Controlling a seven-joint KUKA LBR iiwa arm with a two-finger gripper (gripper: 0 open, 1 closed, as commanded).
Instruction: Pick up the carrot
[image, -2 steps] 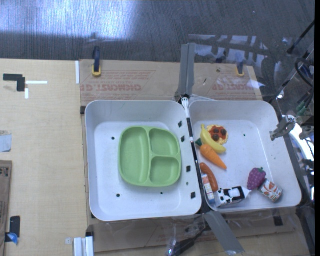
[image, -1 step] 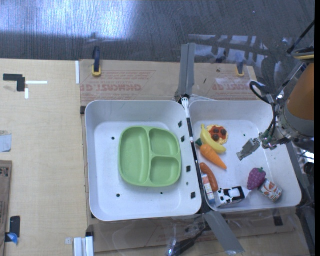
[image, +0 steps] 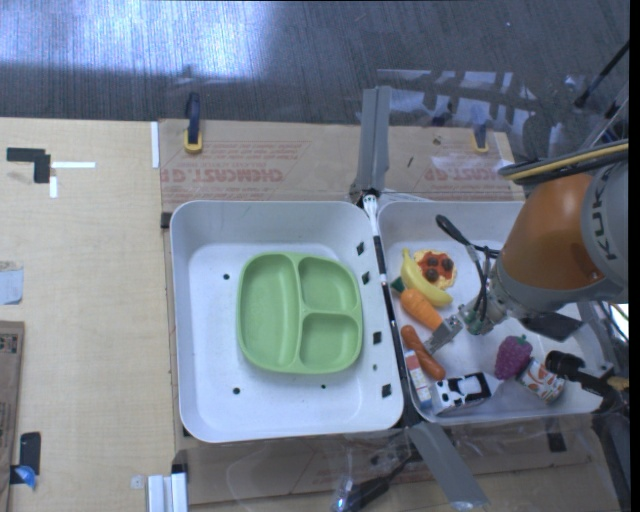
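Observation:
The carrot (image: 420, 308) is a short orange piece lying at a slant in the right bin (image: 600, 405), just below the banana (image: 424, 282). My gripper (image: 447, 331) reaches in from the right and is low in the bin, its tip just right of and below the carrot's lower end. Whether it touches the carrot is unclear. The grey wrist and the orange band rise behind it to the right.
A second orange-red stick (image: 422, 354) lies below the carrot by the bin's left wall. A black-and-white carton (image: 462, 391), purple grapes (image: 513, 355), a small can (image: 543, 380) and a pizza-like toy (image: 438, 265) crowd the right bin. A green divided plate (image: 300, 312) sits in the left bin (image: 200, 330).

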